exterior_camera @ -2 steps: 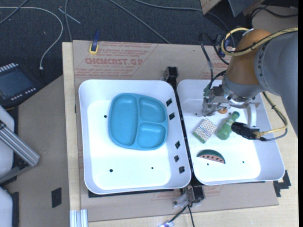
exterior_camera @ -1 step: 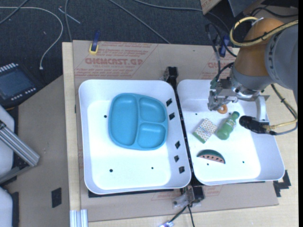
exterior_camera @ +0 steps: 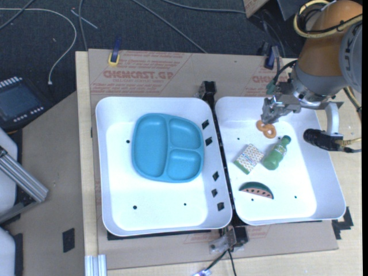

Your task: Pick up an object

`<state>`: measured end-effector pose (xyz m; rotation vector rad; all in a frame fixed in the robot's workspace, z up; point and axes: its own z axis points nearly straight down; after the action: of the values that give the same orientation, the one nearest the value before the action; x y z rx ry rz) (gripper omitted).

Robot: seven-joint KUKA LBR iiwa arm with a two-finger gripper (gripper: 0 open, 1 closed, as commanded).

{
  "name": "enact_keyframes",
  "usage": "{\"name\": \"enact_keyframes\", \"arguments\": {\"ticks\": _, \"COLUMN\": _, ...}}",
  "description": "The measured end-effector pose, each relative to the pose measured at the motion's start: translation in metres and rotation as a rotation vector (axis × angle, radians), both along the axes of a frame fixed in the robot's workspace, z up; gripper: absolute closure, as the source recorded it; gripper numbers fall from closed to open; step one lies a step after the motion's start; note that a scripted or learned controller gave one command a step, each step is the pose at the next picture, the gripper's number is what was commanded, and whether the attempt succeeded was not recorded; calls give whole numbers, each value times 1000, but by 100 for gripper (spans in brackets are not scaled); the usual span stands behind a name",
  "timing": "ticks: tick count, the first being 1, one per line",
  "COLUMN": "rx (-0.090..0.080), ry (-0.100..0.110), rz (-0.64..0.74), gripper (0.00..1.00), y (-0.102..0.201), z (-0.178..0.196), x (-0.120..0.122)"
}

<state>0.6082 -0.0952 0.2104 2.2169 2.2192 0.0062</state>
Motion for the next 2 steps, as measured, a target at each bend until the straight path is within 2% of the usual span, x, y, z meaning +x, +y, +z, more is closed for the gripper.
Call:
{"name": "enact_keyframes", "arguments": {"ticks": 1, "rx": 1, "ry": 4, "rz": -1, "gripper": 100, "y": 0, "z": 3, "x": 1}}
{"name": "enact_keyframes", "arguments": {"ticks": 2, "rx": 2, "ry": 5, "rz": 3, "gripper": 100, "y": 54, "z": 17, "x": -4}}
